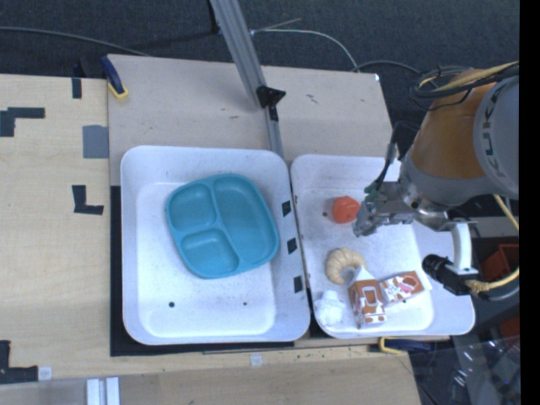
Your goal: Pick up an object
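Observation:
In the right bin (447, 315) lie an orange-red round object (343, 209), a tan croissant-shaped pastry (342, 265) and an orange-and-white snack packet (384, 297). My gripper (369, 221) hangs over the bin's middle, just right of the orange-red object and above the pastry. Nothing shows between its fingers. The arm's grey body and orange band cover the bin's upper right part.
The left bin (143, 310) holds a blue divided plate (223, 224). A grey metal pole (240, 40) slants across the board behind the bins. Cables and black hardware (447, 272) crowd the right bin's far side.

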`<act>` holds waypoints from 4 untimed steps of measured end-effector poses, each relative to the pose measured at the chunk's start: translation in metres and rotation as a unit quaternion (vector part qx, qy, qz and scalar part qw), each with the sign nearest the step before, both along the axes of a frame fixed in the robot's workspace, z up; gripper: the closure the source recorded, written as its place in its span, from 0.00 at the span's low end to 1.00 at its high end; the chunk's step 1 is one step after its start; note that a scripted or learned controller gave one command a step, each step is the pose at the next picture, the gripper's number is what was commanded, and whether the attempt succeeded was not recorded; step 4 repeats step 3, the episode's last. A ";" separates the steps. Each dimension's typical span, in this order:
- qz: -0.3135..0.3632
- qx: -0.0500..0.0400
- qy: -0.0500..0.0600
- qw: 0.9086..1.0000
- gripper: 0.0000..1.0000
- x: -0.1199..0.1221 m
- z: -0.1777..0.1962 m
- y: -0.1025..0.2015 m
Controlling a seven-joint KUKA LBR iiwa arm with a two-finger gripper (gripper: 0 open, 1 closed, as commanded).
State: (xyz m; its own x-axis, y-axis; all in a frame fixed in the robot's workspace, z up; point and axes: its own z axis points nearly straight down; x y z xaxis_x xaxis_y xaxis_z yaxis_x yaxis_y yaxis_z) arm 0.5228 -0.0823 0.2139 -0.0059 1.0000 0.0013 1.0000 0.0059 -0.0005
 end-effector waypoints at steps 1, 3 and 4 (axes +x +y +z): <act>0.000 0.000 0.000 1.000 1.00 0.027 0.008 0.044; 0.000 0.000 0.000 1.000 1.00 0.057 0.025 0.144; 0.000 0.000 0.000 1.000 1.00 0.057 0.025 0.144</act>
